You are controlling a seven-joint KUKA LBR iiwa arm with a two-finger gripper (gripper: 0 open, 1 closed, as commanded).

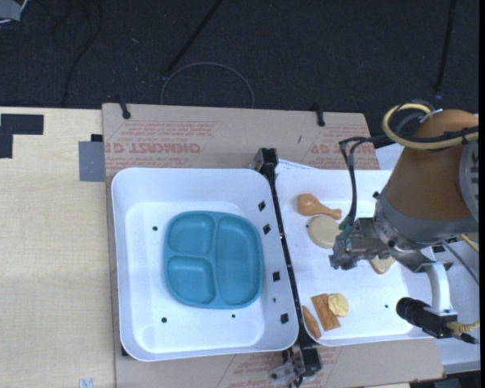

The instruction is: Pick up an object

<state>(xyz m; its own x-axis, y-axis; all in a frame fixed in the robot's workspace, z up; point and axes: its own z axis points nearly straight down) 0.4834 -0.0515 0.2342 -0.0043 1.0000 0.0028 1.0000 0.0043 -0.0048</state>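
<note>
Camera view: we see the gripper (345,253) low in the right bin (364,330), just beside a pale disc (322,232) and below a tan drumstick (317,206). We cannot tell how its fingers stand, and nothing shows between them. A sandwich piece (330,307) lies nearer the front; a blue tray (212,259) sits in the left bin (137,200). To pick well, we judge we should centre over one item, descend squarely, and close before lifting.
</note>
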